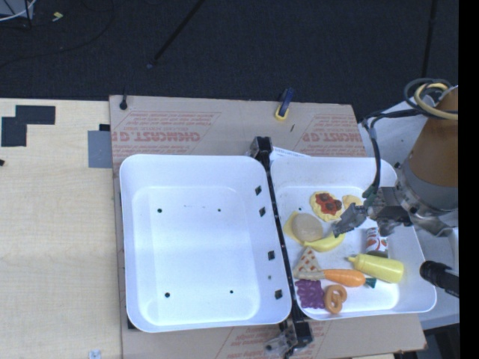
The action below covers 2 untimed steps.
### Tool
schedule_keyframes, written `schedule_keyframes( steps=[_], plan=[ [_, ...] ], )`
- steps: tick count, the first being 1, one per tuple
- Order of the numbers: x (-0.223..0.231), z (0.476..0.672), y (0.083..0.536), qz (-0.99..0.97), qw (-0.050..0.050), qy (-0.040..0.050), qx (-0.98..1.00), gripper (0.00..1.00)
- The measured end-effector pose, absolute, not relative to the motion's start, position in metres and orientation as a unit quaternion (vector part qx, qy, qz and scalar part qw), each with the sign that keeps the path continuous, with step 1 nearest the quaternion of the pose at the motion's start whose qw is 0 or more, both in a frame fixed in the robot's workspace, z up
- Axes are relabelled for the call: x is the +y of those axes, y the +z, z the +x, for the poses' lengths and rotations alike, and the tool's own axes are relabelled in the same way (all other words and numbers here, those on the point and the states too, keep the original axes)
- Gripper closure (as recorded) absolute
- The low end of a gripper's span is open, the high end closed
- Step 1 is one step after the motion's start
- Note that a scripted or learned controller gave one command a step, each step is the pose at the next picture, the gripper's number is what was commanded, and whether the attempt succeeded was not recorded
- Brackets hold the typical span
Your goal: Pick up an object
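Observation:
The right white bin (419,301) holds several toy foods. Among them are a red-topped round pizza (327,204), a beige bun (305,226), a banana (327,242), a pizza slice (307,264), a carrot (344,277), a yellow bottle (379,267), purple grapes (312,295), a pretzel (334,298) and a red-and-white can (374,240). My gripper (367,218) hangs low over the middle of this bin, just above the banana's right end and the can. Its fingers look spread apart with nothing between them.
The left white bin (135,200) sits beside the right one, with a black clip strip (271,230) along their shared edge. A yellow-and-blue clamp (284,105) stands at the cardboard's back edge. The arm's cables (373,152) hang over the right bin's far corner.

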<state>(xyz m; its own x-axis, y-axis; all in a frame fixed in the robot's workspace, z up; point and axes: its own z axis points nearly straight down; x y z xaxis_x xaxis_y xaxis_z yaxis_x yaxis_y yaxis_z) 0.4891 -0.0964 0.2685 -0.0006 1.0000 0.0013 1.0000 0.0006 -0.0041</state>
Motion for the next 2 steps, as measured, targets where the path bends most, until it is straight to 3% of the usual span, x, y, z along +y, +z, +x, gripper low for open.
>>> schedule_keyframes(
  steps=[1, 2],
  plan=[
    [-0.099, 0.540, 0.192, -0.706, 0.004, 0.0026, -0.708, 0.00],
    [-0.184, 0.584, 0.082, -0.708, 0.000, 0.0015, -0.706, 0.00]
  ],
)
